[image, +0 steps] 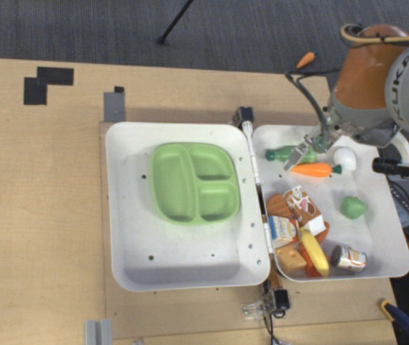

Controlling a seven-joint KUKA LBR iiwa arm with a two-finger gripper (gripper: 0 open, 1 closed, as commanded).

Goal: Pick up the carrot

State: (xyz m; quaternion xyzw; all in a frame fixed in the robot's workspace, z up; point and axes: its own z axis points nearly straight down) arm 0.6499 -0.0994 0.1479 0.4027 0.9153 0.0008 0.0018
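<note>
The carrot (312, 169) is orange with a green stub at its right end. It lies flat in the far part of the right bin (391, 225). My gripper (302, 152) comes down from the grey and orange arm (366, 77) at the upper right. Its tip hangs just above and left of the carrot's left end. I cannot tell whether it touches the carrot. Nothing shows held in it.
A green bottle-like item (279, 153) lies left of the gripper and a white ball (345, 157) right of the carrot. Nearer are a green lump (354, 207), snack packets (297, 208), a banana (314, 251) and a can (348, 259). The left bin holds a green divided plate (193, 182).
</note>
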